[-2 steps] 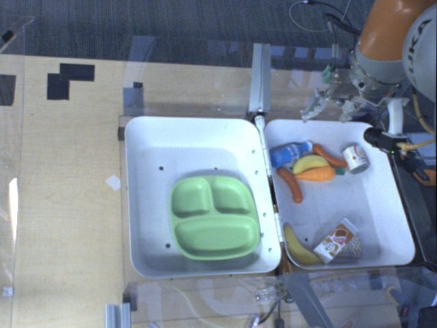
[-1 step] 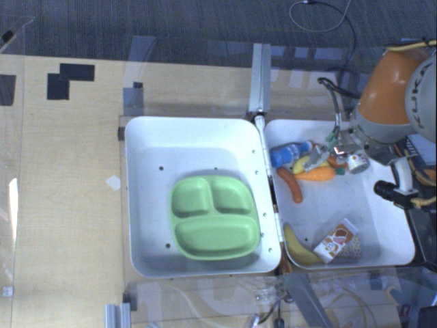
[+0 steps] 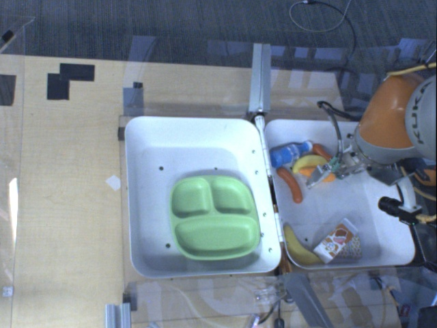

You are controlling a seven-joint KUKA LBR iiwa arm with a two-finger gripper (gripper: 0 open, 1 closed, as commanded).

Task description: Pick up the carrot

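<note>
reaching in from the right, gripper [image 3: 326, 171] low over the right bin [image 3: 382, 241], at the small pile near its upper left. carrot [image 3: 322, 177], orange, lying right under the fingertips, long axis slanting up-right to down-left, touching the yellow banana [image 3: 307, 163] and near the blue bottle [image 3: 287, 154]. red sausage [image 3: 290, 184] just left and below. fingers apparently either side of the carrot, but pinching or spread: cannot tell. judged close to a grasp, nothing lifted yet.
</note>
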